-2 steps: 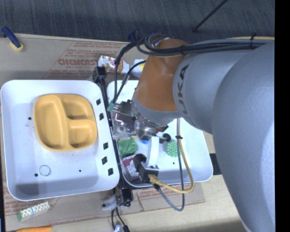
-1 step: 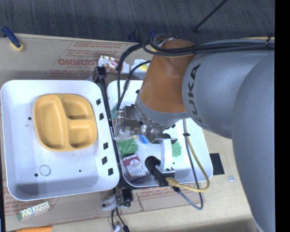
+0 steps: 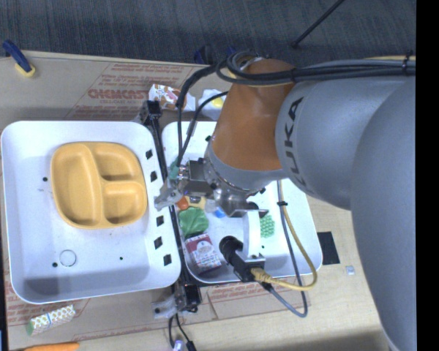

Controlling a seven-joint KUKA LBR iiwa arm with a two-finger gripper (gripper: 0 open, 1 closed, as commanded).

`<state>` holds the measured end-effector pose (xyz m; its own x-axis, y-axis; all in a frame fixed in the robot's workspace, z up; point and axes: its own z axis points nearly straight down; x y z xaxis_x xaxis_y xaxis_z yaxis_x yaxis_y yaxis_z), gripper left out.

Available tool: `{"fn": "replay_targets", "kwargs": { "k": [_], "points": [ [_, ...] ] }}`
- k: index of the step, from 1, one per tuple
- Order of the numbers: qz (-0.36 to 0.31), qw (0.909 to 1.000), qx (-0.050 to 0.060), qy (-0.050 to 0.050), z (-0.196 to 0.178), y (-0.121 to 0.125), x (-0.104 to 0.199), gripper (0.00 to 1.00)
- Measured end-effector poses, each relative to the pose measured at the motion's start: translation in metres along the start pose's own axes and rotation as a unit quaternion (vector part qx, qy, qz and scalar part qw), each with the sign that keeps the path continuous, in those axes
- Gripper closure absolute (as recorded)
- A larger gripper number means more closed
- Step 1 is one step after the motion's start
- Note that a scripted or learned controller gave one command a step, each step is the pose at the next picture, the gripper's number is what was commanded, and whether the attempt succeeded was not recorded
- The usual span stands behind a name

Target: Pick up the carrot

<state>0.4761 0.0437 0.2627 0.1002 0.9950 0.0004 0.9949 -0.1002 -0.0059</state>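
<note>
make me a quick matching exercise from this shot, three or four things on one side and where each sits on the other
Things:
1. yellow divided plastic plate
2. small red packet
3. orange band on the grey arm
4. blue clamp

Places:
A. far left corner of the cardboard
B. above the right bin
C. left white bin
D. near edge of the right white bin

Pairs: 1-C, 2-D, 3-B, 4-A

I have one fixed camera above the bench, looking down at a slant on both white bins: the left bin sits fully in frame, while the arm, entering from the right, looms close and covers much of the right bin.
</note>
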Motion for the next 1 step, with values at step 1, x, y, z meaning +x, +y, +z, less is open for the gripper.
{"fn": "replay_targets", "kwargs": {
  "k": [1],
  "points": [
    [0.031,0.9995,-0.001,0.000,0.0110,0.0440,-0.0385,0.00]
  ]
}}
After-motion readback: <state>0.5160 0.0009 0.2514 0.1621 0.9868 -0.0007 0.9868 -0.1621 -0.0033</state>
